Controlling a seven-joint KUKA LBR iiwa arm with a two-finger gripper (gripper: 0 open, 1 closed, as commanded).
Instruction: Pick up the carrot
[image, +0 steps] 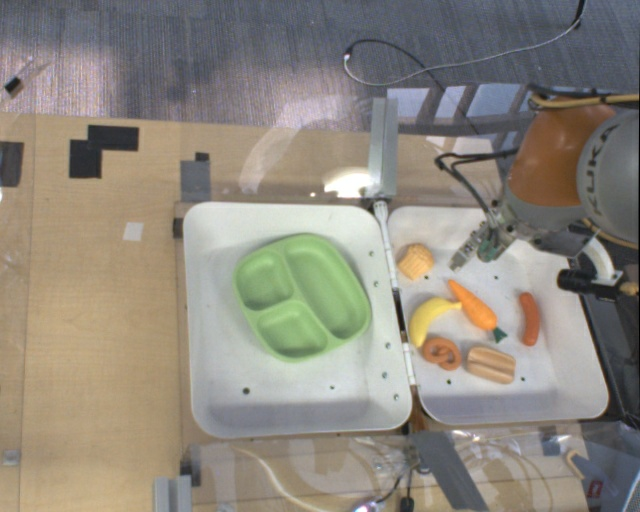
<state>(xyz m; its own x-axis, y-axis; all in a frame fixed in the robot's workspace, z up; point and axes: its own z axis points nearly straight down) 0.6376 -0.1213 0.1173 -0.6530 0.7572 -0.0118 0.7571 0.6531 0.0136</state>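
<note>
The carrot (473, 305) is orange with a small green top at its lower right end. It lies slanted in the middle of the right bin (570, 390). My gripper (472, 250) hangs over the bin's back part, up and slightly left of the carrot's tip, with a small gap between them. Nothing is seen between its fingers.
Around the carrot lie a banana (428, 318), a corn piece (416, 262), a red sausage (529, 319), a brown ring pastry (441, 352) and a hot dog bun (490, 365). A green divided plate (300, 296) rests in the left bin (215, 390). The arm (570, 160) enters from the upper right.
</note>
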